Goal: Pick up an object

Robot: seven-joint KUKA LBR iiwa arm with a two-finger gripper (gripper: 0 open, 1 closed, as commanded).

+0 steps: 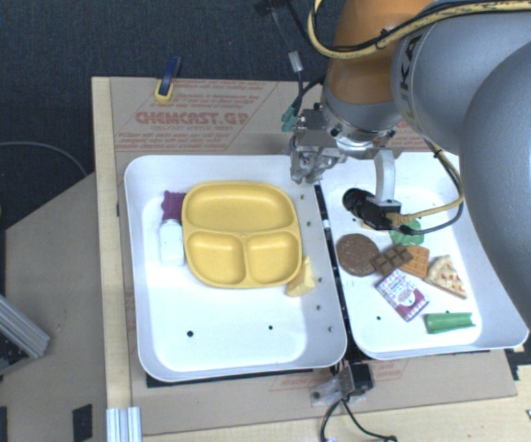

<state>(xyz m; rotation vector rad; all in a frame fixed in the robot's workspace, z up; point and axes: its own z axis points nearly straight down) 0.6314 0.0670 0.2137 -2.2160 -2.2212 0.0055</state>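
Observation:
My gripper (pixel 305 169) hangs over the far end of the ridge between the two bins, just past the top right corner of a yellow divided tray (pixel 242 233) in the left bin (pixel 210 339). I see nothing held in it. The right bin (pixel 486 330) holds a brown round cookie (pixel 357 254), a dark chocolate piece (pixel 390 260), an orange cracker (pixel 415 261), a pizza slice (pixel 448 277), a pink packet (pixel 401 294) and a green piece (pixel 448 321).
A white bottle (pixel 170 242) and a purple item (pixel 172 204) lie left of the yellow tray. A pale yellow scrap (pixel 301 282) leans at the tray's lower right corner. The grey arm covers the right bin's far right side.

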